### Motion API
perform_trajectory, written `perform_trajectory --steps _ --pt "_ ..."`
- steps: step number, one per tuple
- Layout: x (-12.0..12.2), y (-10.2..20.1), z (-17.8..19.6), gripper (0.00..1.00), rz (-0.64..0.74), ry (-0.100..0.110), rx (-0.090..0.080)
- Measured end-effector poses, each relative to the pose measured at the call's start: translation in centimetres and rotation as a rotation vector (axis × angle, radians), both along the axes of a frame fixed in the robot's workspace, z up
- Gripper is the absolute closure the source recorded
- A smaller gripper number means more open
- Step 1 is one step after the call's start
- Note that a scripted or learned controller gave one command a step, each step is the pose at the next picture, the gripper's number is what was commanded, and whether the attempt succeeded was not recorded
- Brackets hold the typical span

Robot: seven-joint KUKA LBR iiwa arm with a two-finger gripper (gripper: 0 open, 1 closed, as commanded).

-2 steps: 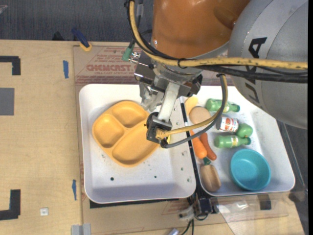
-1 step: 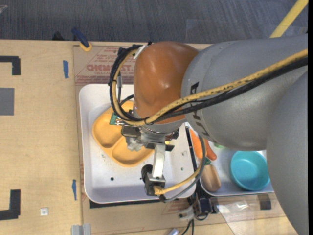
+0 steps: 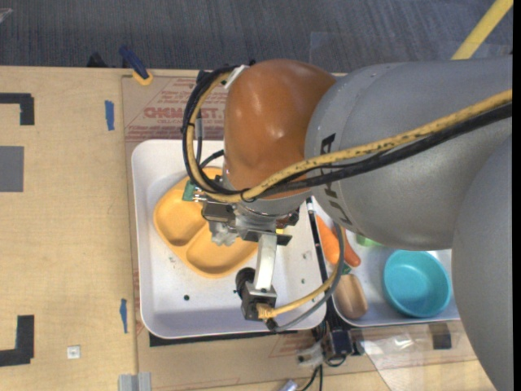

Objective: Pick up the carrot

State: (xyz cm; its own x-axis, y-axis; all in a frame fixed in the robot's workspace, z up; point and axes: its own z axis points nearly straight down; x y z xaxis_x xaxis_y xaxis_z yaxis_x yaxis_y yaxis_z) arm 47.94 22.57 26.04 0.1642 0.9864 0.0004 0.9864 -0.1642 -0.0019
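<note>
The carrot is a thin orange stick lying in the right bin, close against the wall between the two bins. The arm's big orange and grey wrist covers part of it. My gripper hangs over the left bin, right above a yellow-orange lumpy object, and sits well to the left of the carrot. The wrist hides its tips.
A teal bowl stands in the right bin, with a brown rounded object next to it just below the carrot. A bit of green peeks out under the arm. The arm covers the back half of both bins.
</note>
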Motion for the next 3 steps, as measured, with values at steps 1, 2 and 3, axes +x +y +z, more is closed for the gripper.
perform_trajectory --steps 1,2,3 --pt "-0.2 -3.8 -4.7 1.00 -0.300 0.007 -0.005" --pt "-0.1 -3.6 -3.7 1.00 -0.299 0.005 -0.002" --pt "1.6 -5.9 -2.1 1.00 -0.542 -0.002 -0.002"
